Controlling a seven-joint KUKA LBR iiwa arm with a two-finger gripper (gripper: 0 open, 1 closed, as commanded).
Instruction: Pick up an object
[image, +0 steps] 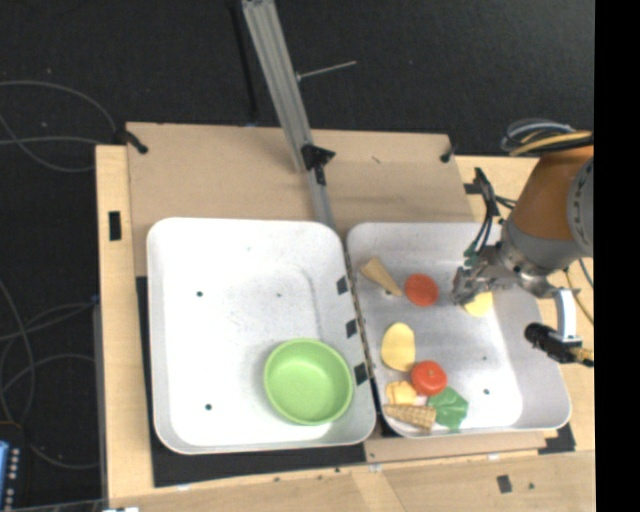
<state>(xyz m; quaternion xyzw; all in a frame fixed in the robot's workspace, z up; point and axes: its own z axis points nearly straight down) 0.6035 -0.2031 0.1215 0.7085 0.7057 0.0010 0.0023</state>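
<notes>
My gripper is down in the right bin, near its back right part. A small yellow piece lies just below and to the right of the gripper tip, partly covered by it. I cannot tell whether they touch. A red-orange ball sits a little to the gripper's left, and a tan wedge lies further left. Nearer the front are a yellow lemon-shaped toy, a red tomato, a green piece and a waffle-patterned piece.
The left bin holds a green bowl near its front right corner. A metal pole rises behind the bins. The arm's orange band hangs over the right bin's back edge.
</notes>
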